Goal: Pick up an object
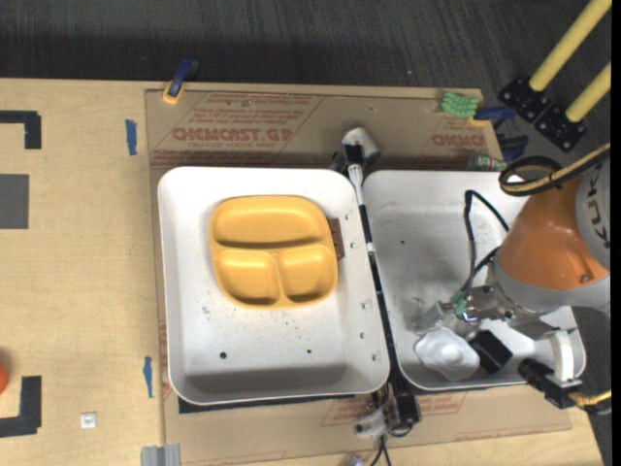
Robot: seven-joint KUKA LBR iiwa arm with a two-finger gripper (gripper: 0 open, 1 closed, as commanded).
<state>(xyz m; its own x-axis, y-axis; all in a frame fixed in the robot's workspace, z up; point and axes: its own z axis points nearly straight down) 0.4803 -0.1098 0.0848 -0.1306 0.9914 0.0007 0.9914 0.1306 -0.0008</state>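
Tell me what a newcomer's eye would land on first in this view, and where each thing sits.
First comes the yellow three-compartment tray, lying upside down in the middle of the left bin. Next is the arm's orange band, reaching in from the right over the right bin. Below it the claw hangs low over a whitish object near that bin's front edge.

Bright, even overhead light; mild glare on the white bins (184,260); soft shadows, slight blur.
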